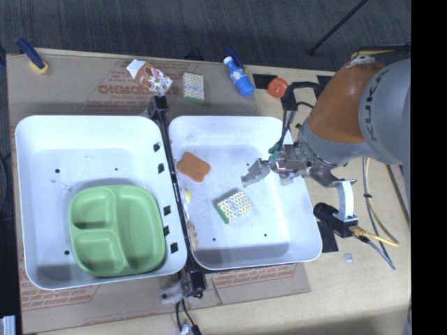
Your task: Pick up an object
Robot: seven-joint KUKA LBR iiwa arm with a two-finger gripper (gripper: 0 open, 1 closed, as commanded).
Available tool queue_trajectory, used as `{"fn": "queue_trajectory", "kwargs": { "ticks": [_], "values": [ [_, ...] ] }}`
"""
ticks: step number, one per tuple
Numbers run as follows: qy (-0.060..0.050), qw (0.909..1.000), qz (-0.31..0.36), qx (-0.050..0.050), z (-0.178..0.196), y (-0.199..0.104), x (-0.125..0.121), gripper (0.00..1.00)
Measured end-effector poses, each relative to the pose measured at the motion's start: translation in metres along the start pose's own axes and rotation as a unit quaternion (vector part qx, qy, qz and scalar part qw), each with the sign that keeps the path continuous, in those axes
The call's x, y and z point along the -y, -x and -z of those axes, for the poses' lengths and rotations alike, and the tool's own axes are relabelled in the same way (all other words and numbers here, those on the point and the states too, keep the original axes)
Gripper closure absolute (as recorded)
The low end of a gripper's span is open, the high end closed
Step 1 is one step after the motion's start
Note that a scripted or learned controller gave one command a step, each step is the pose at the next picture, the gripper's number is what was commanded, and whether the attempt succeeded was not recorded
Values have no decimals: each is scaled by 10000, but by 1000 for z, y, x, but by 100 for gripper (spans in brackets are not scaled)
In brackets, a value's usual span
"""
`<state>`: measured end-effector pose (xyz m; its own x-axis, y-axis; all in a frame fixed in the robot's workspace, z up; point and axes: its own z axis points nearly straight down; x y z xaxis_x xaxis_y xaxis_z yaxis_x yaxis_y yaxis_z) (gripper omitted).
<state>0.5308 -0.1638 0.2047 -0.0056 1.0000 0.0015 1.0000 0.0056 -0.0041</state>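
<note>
- Left white bin [42, 135]: holds a green sectioned plastic tray [115, 229], lying flat.
- Right white bin [230, 128]: an orange, rounded spongy-looking block [193, 167] near the divider; a small patterned green-edged block [235, 206] mid-floor, well apart from it.
- Judgement: both look light; orange one likely soft, so take it across its short sides.
- Two-finger gripper [255, 173]: over the right bin, right of the orange block, nothing between its fingers; opening width cannot be told.

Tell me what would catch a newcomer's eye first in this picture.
Probably the green divided tray, which takes up much of the left bin. Next comes the grey arm with its orange band, reaching from the right so its gripper hangs over the right bin, above a patterned block and near an orange piece.
</note>
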Motion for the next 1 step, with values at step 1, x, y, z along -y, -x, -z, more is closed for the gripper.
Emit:
{"fn": "queue_trajectory", "kwargs": {
  "ticks": [1],
  "values": [
    [-2,10000,-1,5,-111,48,53,0]
  ]
}}
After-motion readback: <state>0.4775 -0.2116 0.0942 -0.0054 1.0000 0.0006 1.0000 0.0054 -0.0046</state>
